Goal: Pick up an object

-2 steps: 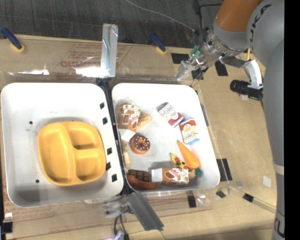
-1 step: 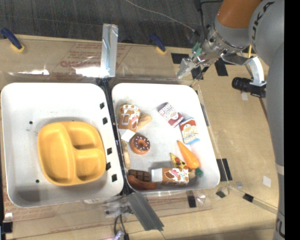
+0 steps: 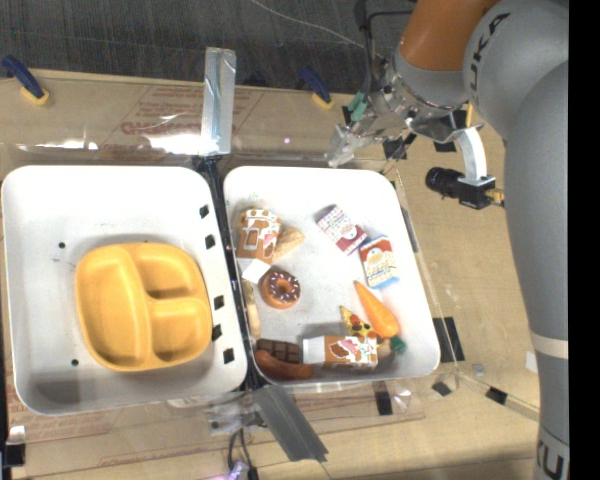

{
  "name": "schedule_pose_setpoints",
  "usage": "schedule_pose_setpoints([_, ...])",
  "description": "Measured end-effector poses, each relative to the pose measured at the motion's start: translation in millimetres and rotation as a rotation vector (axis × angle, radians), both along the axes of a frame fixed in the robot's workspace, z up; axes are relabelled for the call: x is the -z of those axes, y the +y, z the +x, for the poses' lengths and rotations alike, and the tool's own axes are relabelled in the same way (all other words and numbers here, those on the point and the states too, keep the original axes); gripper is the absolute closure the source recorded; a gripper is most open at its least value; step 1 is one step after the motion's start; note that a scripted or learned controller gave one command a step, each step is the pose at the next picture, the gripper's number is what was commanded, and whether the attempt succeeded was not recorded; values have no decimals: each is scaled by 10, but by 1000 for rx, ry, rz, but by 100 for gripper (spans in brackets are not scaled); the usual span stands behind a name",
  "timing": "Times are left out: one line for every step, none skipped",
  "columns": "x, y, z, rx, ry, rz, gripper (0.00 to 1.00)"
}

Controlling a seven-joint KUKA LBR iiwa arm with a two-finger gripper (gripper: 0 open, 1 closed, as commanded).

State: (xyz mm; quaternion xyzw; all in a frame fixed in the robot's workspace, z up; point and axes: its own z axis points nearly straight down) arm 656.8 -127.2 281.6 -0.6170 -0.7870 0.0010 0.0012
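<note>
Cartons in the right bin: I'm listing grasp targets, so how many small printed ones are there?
4, maybe more hidden. One carton lies near the bin's left wall, two sit upper middle, and one lies along the front edge by the carrot.

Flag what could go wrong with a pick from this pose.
1. The gripper sits over the right bin's back rim; a straight descent could strike it.
2. The carrot, pizza slice and carton crowd together, so a grasp there may catch two or slip.
</note>
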Motion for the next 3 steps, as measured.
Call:
schedule_pose_setpoints([20,317,-1,-88,1,1,100])
schedule_pose_setpoints([70,-314,-1,-219,-4,-2,100])
schedule_pose_setpoints([-93,-456,-41,-152,-4,-2,100])
